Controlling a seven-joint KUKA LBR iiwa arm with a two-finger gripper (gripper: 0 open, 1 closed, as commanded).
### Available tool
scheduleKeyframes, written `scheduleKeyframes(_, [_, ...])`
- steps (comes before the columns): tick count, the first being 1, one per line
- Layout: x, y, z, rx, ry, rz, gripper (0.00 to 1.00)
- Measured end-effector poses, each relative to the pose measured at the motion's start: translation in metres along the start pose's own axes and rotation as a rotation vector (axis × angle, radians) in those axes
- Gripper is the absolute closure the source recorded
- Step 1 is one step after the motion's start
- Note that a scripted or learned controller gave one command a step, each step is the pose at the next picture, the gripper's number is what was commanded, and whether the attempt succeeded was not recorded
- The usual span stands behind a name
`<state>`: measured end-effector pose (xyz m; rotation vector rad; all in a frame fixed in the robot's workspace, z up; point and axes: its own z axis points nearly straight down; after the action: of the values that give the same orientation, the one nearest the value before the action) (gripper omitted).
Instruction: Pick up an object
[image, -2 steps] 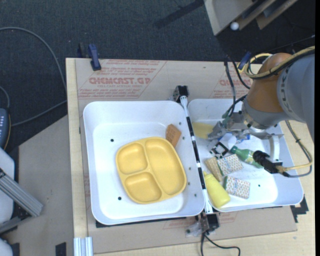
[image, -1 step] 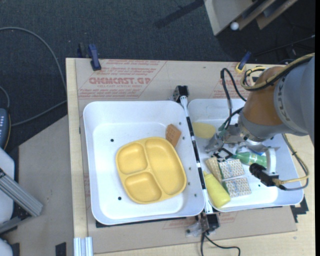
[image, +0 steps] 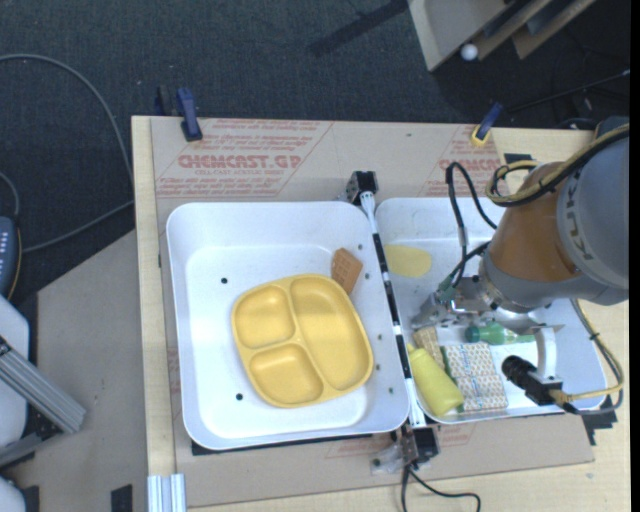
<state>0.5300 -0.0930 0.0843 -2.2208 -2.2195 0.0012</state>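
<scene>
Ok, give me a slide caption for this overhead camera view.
KUKA arm reaching into the right bin over clutter, yellow divided tray in the left bin.

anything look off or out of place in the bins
Nothing looks spilled or broken. The yellow divided tray sits askew in the left bin, turned against the bin's edges. A small brown block leans by its upper right corner. The right bin is crowded low down, a yellow bottle beside a patterned packet.

Arm (image: 560, 235) reaching in (from right), gripper (image: 447, 312) lowered.
</scene>
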Motion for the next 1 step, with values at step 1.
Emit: scheduleKeyframes(1, [0.0006,0.0003,-0.0096,-0.001,0.0,0.0,1.0])
